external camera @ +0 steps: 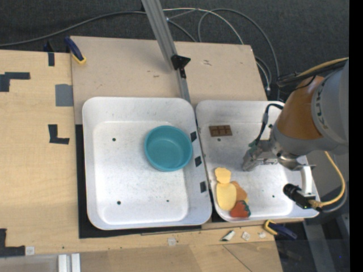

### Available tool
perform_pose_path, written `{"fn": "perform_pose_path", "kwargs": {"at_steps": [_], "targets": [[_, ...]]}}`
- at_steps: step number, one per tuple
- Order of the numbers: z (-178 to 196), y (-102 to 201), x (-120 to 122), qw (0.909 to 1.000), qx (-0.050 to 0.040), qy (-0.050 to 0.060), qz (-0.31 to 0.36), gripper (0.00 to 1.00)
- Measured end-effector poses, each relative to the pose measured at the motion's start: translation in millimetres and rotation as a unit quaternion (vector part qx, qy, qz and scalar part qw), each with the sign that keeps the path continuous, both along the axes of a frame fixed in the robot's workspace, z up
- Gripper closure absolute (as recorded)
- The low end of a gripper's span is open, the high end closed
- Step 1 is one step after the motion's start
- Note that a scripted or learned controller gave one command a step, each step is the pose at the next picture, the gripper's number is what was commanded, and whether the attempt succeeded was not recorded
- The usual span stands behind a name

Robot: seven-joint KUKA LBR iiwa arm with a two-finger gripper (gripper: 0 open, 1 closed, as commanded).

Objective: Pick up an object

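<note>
My gripper (250,162) hangs low over the middle of the right bin (258,109), with the arm's grey and orange wrist above it to the right. A pile of small food toys lies at the bin's front left: a yellow piece (225,194), a smaller yellow piece (222,175), an orange piece (241,194) and a red strawberry-like piece (240,209). The pile sits a short way to the lower left of the gripper. A brown chocolate bar (220,131) lies near the bin's back left. A teal bowl (167,147) stands in the left bin.
The left bin (102,169) holds the bowl toward its right side. A slanted metal pole (164,38) rises behind the bins. Cables run across the dark floor at the back. A yellow and blue clamp (75,50) grips the board's back left corner.
</note>
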State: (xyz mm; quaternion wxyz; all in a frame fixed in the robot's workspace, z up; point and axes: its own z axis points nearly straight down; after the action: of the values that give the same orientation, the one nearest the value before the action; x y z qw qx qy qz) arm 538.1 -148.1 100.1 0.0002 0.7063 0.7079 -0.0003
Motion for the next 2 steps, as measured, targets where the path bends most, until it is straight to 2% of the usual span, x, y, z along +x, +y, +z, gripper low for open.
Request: {"fn": "perform_pose_path", "kwargs": {"at_steps": [2], "targets": [[104.6,1.8,16.1,1.0,-0.0003,-0.002,0.0,1.0]]}}
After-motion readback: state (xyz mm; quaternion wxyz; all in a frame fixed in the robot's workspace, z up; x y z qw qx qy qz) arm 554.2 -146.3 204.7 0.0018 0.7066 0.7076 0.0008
